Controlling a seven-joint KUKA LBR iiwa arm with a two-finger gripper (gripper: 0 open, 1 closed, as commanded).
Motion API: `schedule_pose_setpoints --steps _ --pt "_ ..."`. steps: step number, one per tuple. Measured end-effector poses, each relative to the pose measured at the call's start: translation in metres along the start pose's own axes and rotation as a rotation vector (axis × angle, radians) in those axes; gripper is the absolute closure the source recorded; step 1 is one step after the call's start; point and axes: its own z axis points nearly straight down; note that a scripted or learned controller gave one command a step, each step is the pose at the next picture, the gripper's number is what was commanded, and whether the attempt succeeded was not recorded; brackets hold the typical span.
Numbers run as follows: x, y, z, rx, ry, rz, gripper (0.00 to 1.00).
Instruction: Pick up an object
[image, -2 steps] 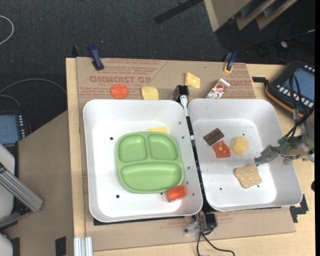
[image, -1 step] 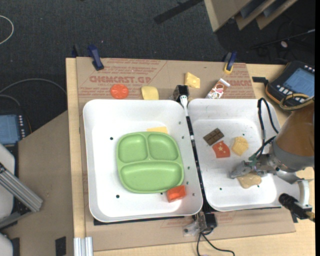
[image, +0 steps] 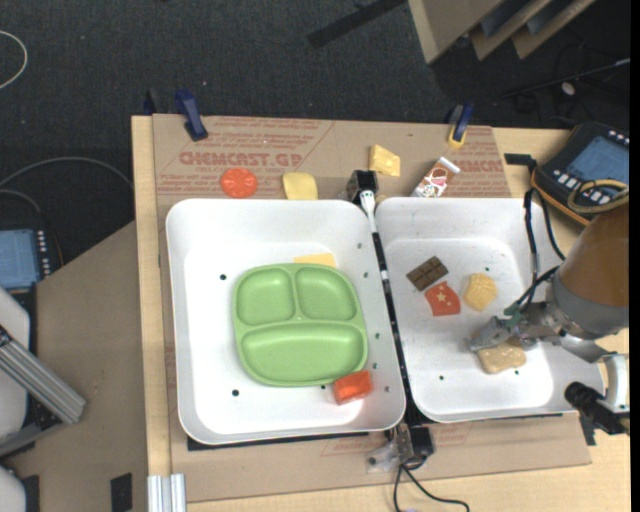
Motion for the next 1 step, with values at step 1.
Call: schedule_pose_setpoints --steps 1 --pt "0.0631 0.0444 -0.0862 -0.009 0.003 -0.011 1.0"
